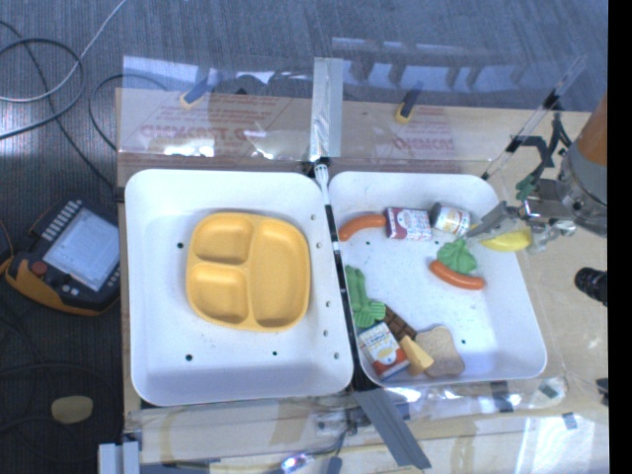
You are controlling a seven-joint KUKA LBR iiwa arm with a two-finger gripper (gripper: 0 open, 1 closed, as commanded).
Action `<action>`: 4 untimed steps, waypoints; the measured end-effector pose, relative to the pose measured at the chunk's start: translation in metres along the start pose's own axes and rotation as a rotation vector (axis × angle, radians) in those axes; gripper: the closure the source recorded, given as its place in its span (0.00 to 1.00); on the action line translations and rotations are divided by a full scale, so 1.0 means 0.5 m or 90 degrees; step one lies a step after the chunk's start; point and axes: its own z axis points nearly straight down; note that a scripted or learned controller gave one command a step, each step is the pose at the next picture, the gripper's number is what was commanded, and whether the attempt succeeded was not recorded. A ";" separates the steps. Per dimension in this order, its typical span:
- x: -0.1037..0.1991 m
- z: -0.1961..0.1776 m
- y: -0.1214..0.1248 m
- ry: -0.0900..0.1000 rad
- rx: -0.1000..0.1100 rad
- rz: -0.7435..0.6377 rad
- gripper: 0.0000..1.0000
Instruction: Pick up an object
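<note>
My gripper (pixel 511 231) hangs over the right rim of the right bin (pixel 513 336), at the end of the arm reaching in from the right. A small yellow banana-like piece (pixel 508 241) sits between its fingers, and one grey finger (pixel 484 226) points left past it. The piece straddles the bin's rim line and looks lifted off the floor. In the bin to the left lie a red-labelled can (pixel 408 223), a small jar (pixel 450 219), an orange sausage (pixel 359 224), a green leafy piece (pixel 458 256) and a second orange sausage (pixel 457 276).
The right bin's front holds a green vegetable (pixel 361 300), a brown bar (pixel 396 321), a small carton (pixel 380 350), a cheese wedge (pixel 416 353) and a bread slice (pixel 441 353). The left bin (pixel 158 354) holds a yellow compartment plate (pixel 249 270). A pendant (pixel 71 255) lies on the floor to the left.
</note>
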 end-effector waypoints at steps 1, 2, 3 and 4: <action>0.038 0.290 0.086 -0.002 0.002 -0.008 1.00; 0.125 0.053 0.061 -0.002 -0.001 -0.142 1.00; 0.010 0.278 0.061 -0.002 0.001 -0.187 1.00; 0.065 0.084 0.152 -0.004 -0.001 -0.090 1.00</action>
